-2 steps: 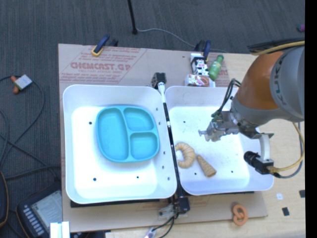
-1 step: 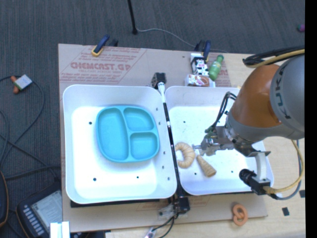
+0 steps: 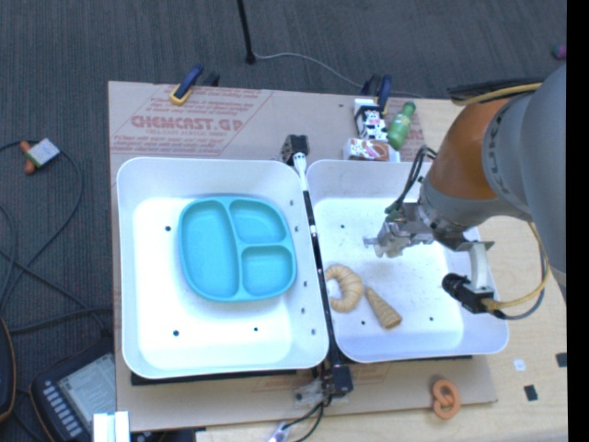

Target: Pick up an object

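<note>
Pincer (image 3: 386, 242) hangs low over the right bin (image 3: 479, 339), near its middle, with nothing seen between its fingers; whether they are spread or closed I cannot tell. Below it, near the bin's front left, a tan ring-shaped pastry (image 3: 343, 286) touches a cone (image 3: 384, 308). The left bin (image 3: 138, 274) holds a blue divided plate (image 3: 236, 248). An orange ring (image 3: 445, 398) lies on the worktop (image 3: 184, 122) in front of the right bin.
</note>
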### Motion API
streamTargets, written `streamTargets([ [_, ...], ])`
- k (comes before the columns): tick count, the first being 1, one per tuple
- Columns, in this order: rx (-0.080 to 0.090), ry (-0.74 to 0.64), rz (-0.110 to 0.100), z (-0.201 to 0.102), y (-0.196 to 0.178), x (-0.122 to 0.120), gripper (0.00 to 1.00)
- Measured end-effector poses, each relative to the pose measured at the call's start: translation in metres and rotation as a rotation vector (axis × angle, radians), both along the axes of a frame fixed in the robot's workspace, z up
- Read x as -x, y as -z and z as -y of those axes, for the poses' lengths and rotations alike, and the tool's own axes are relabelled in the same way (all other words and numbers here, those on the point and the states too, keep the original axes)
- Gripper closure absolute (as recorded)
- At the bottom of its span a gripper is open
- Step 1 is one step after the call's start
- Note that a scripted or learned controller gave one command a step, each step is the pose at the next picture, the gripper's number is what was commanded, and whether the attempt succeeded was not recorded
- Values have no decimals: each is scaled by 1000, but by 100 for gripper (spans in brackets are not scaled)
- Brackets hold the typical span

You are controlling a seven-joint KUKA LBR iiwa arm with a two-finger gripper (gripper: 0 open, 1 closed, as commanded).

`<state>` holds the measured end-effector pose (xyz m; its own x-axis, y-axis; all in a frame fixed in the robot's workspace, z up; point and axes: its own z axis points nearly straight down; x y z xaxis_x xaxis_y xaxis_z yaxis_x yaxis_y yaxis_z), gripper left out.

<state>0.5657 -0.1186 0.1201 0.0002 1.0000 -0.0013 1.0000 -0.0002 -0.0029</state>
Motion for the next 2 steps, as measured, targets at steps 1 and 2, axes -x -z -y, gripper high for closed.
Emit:
streamTargets([
  [1,0,0,2,18,-3,9,100],
  [2,0,-1,3,23,-22,6,100],
])
